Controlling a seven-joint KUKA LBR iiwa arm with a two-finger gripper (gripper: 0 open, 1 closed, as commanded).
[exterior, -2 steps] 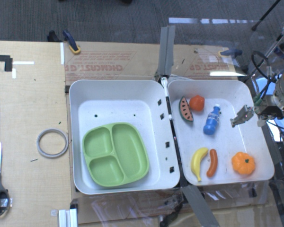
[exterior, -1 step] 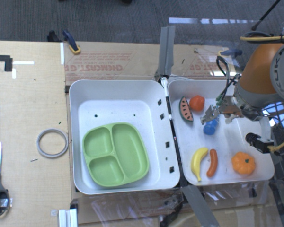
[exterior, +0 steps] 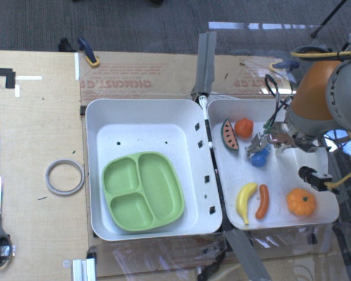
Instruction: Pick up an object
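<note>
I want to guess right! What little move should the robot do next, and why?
Probably close the tool gently and lift. It sits right on the blue object in the right bin, apart from the watermelon slice and tomato. Whether it already grips is unclear.

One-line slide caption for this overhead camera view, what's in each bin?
Arm's hand over a blue object in the right bin among toy foods; green divided plate in the left bin.

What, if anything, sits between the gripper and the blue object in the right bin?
Nothing visible does. The gripper is directly over the blue object, right at it. The tomato and watermelon slice lie off to the side, and the sausage and banana lie nearer the front rim.
</note>
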